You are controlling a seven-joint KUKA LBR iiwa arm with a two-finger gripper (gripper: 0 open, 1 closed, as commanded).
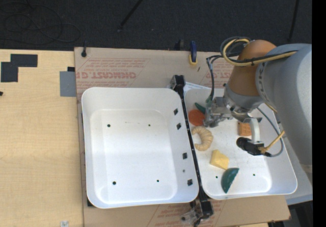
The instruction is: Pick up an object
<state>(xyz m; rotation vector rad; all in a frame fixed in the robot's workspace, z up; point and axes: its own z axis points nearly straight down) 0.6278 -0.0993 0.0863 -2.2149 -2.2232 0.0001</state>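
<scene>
The right bin (275,182) holds several small objects. An orange round piece (196,117) lies near its left wall, with a beige ring-shaped piece (203,139) just below it. A yellow wedge (219,159) and a dark green leaf-shaped piece (228,178) lie nearer the front. A small orange block (245,129) sits to the right. My gripper (213,115) hangs low over the bin's upper left part, right beside the orange round piece, with a green item (200,107) at its tip. Its fingers are hidden by the wrist.
The left bin (97,134) stands next to the right one, parted by a black divider rail (185,134). A black cable loop (250,146) hangs from the arm over the right bin. Cardboard lies under both bins.
</scene>
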